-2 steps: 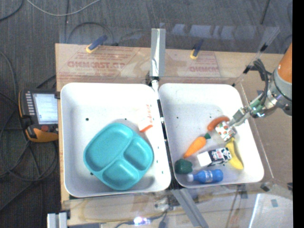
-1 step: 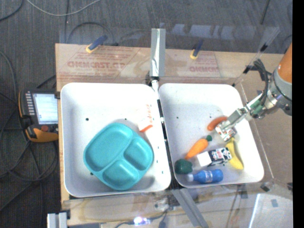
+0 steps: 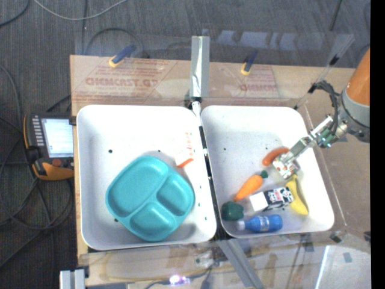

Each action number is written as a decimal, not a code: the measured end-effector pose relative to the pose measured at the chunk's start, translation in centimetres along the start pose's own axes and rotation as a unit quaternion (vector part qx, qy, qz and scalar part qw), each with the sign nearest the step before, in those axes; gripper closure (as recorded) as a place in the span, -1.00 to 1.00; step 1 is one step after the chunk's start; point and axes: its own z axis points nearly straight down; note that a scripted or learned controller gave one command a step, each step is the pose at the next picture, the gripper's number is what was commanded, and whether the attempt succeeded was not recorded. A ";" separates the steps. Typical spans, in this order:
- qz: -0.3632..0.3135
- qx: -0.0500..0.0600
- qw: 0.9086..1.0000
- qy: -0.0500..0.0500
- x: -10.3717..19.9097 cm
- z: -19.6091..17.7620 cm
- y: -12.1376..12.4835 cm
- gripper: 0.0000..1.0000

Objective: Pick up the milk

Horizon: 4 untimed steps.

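The milk is a small white carton with black markings, lying on its side near the front of the right bin. The gripper reaches in from the right on a slanted arm and hovers above and slightly right of the milk, between a red-orange sausage and a yellow banana. It is apart from the milk.
Around the milk lie an orange carrot, a dark green item and a blue bottle. The left bin holds a teal divided plate and a small orange piece.
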 end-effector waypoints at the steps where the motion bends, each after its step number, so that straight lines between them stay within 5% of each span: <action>1: 0.025 0.001 1.000 0.000 -3.6 8.3 0.5 -1.00; 2: 0.097 0.001 0.995 0.003 -3.0 15.6 -4.0 -1.00; 3: 0.070 -0.001 0.998 0.000 -5.7 11.6 0.5 -1.00; 4: -0.053 0.000 0.999 0.000 1.0 5.9 -0.1 -1.00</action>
